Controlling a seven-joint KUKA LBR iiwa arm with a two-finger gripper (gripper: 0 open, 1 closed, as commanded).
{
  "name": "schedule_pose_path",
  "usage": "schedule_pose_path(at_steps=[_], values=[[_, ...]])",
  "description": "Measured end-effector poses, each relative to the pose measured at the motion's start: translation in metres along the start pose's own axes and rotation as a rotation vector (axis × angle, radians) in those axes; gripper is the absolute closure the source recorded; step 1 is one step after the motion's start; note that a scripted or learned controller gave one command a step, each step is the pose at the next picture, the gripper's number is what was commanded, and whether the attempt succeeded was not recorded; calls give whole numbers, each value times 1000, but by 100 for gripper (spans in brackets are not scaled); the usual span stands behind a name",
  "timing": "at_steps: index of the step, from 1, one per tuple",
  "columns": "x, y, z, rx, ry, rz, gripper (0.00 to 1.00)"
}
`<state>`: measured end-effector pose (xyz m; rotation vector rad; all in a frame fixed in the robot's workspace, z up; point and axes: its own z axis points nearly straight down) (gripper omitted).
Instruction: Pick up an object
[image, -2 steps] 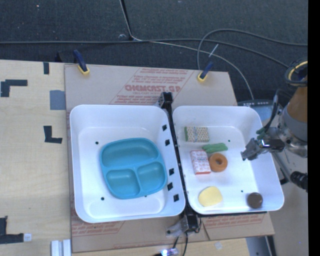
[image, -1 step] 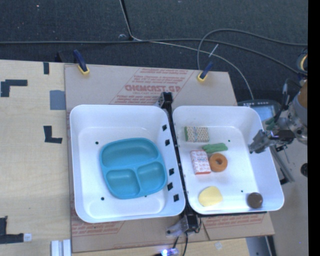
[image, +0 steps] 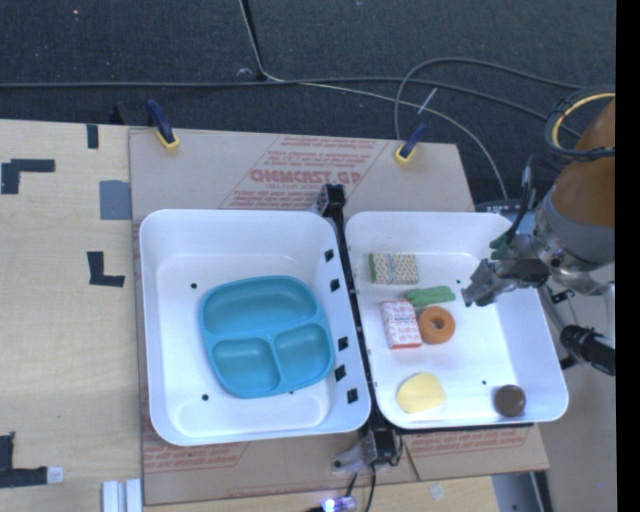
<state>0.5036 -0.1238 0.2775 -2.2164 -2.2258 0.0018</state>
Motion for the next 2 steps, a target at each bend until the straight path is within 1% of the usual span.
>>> schedule_pose_path(at_steps=[1, 2], values=[[45, 7, 16, 1, 0, 0, 100], [90, 14, 16, 1, 1, -2, 100]])
